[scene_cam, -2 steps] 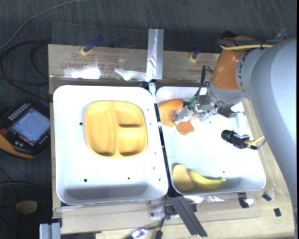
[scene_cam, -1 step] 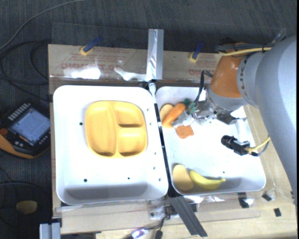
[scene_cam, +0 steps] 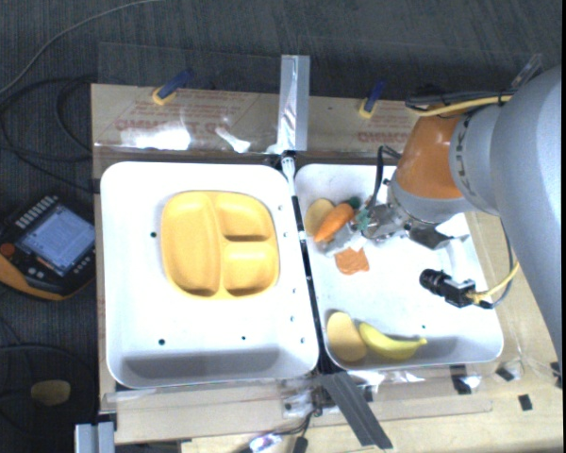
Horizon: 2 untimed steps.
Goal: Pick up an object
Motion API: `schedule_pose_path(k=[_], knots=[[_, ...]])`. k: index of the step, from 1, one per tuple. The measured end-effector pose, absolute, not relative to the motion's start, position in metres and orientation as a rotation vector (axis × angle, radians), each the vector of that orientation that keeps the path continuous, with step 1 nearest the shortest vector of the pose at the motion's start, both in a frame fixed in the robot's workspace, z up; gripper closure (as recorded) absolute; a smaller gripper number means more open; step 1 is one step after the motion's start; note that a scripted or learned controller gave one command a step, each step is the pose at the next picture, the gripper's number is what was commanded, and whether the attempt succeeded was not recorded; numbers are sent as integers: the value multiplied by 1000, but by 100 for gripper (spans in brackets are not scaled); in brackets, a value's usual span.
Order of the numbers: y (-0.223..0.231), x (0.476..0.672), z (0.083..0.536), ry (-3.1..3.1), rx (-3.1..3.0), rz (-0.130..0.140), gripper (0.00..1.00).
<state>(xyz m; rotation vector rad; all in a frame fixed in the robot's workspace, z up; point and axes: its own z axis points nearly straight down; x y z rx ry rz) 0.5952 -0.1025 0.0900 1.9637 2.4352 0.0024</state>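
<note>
Left white bin [scene_cam: 132, 347] in front of me holds a yellow divided tray [scene_cam: 219, 243], sitting flat. Off the bench, far left on the dark carpet, lies an orange-edged handheld pendant [scene_cam: 45, 243] with a screen. Two blue clamps [scene_cam: 172, 86] grip the bench's back edge.

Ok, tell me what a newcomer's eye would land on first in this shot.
First, the bright yellow plastic divided tray lying in the middle of the left white bin. Next, the big grey arm with an orange band reaching in from the right, its gripper low over the right white bin beside an orange carrot. A yellow banana lies along that bin's near edge.
</note>
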Motion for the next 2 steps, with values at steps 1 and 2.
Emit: schedule_pose_path(k=[1, 2], knots=[[-102, 596, 99, 2436, 1965, 3, 100], [-63, 567, 228, 2343, 2092, -6, 100]])
